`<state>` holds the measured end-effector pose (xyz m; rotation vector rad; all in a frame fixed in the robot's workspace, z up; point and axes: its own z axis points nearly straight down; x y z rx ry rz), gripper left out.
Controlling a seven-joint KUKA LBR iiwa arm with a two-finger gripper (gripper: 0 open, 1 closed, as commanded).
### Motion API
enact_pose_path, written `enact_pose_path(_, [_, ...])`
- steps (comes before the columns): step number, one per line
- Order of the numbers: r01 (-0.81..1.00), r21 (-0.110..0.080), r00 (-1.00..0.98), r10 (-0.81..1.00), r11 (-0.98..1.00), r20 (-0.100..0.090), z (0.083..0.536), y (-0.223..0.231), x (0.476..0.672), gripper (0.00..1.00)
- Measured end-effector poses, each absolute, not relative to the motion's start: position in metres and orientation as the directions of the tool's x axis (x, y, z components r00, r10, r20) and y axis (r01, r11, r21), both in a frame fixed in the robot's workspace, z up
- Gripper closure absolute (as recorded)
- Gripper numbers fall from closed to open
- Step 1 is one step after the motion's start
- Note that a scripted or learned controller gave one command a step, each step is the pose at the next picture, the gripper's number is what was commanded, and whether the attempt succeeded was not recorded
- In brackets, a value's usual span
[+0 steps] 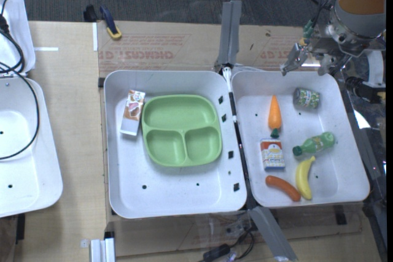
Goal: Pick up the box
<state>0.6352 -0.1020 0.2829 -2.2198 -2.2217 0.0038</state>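
Camera view, pincer (pixel 305 57) open over right bin's (pixel 350 150) far rim, box (pixel 272 154) mid-bin among food

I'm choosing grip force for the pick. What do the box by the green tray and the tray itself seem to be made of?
The box looks like thin printed cardboard with a faint sheen: flat faces, sharp edges, coloured print. It could be a plastic replica. The green tray looks like moulded matte plastic: one even colour, rounded rim, three smooth compartments. Both lie in the left bin.

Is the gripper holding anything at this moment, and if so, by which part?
Nothing is held. The gripper hovers above the right bin's far edge with nothing between its fingers; both boxes lie untouched.
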Motion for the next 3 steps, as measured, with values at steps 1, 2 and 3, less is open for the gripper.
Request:
enact_pose_path(1, [1.000,-0.003,-0.019,1.000,0.019,-0.001,0.156,-0.097,0.623,0.00])
enact_pose_path(2, [0.988,-0.001,-0.153,0.988,0.153,0.000,0.102,-0.140,0.536,0.00])
enact_pose_path(3, [0.989,0.000,-0.149,0.989,0.149,0.001,0.111,-0.141,0.536,1.00])
